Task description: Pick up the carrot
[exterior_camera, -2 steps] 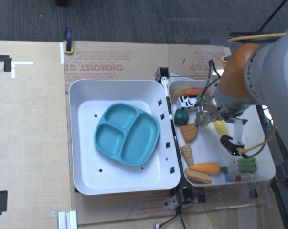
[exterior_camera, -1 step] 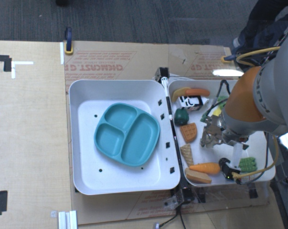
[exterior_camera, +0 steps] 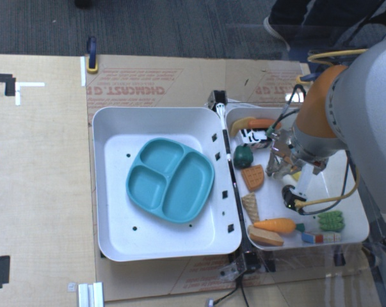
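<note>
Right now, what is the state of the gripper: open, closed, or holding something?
Gripper: it cannot be told whether it is open or closed. It hangs over the right bin; the carrot lies apart from it, near the bin's front edge.

You're looking down on a light wood tabletop [exterior_camera: 39,190] with a sheet of brown printed cardboard [exterior_camera: 154,85] laid over its middle. Beyond the far edge runs dark grey carpet floor [exterior_camera: 180,15]. Black brackets [exterior_camera: 2,83] sit at the tabletop's left side, under even light.
</note>
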`<state>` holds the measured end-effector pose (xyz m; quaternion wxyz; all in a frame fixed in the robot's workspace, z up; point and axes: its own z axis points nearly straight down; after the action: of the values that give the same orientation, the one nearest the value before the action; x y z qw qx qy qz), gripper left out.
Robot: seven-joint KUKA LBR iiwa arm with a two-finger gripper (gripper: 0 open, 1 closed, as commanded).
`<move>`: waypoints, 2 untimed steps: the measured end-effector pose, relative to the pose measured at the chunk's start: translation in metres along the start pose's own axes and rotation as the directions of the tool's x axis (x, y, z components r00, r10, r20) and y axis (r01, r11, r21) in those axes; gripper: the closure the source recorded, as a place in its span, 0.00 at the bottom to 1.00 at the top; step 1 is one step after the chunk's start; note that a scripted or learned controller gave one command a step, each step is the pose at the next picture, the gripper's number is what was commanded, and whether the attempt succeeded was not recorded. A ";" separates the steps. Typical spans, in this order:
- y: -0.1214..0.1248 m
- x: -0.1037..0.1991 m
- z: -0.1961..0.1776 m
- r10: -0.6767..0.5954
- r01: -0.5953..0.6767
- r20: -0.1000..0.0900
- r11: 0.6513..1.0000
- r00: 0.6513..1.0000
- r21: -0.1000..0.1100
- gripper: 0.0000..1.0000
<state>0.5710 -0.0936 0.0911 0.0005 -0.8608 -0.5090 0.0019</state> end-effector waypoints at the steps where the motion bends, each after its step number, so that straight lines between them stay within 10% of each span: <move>1: -0.031 -0.020 0.000 0.121 -0.121 -0.001 0.993 0.993 0.004 0.00; 2: -0.101 -0.010 -0.099 0.215 -0.215 -0.001 0.977 0.977 0.001 0.00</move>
<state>0.4783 -0.0532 0.1909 0.0008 -0.9108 -0.4129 0.0017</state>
